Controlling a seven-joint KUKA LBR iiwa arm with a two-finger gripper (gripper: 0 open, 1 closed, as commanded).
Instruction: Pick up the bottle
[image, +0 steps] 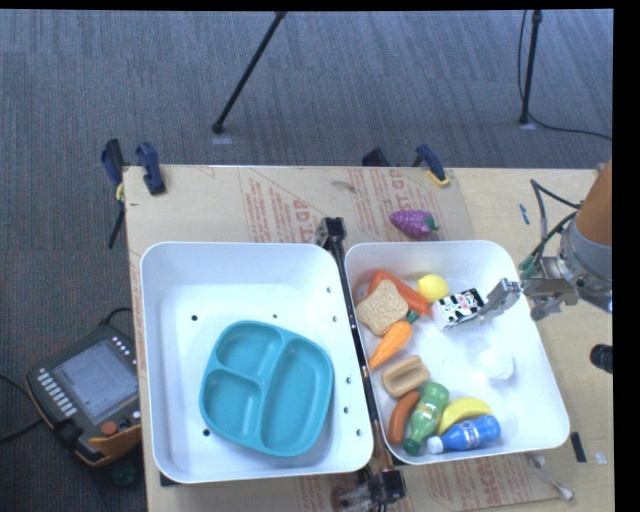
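- Your gripper (503, 296) sits low over the far right part of the right bin (545, 360), fingers apart, nothing between them.
- One finger tip is just beside the small black-and-white carton (458, 307), maybe touching it, can't tell.
- The blue bottle (466, 436) you want lies on its side at the near edge of the right bin, well apart from the gripper.
- Green bottle (426, 411) lies just left of it, tilted; banana (464, 410) touches the blue bottle on its far side.
- Also in the right bin: sausage (402, 416), bread roll (405, 375), carrot (391, 343), toast slice (382, 306), lemon (432, 288).
- Left bin (180, 270) holds a teal divided plate (267, 388).
- Purple grapes (413, 223) lie on the bench beyond the right bin.
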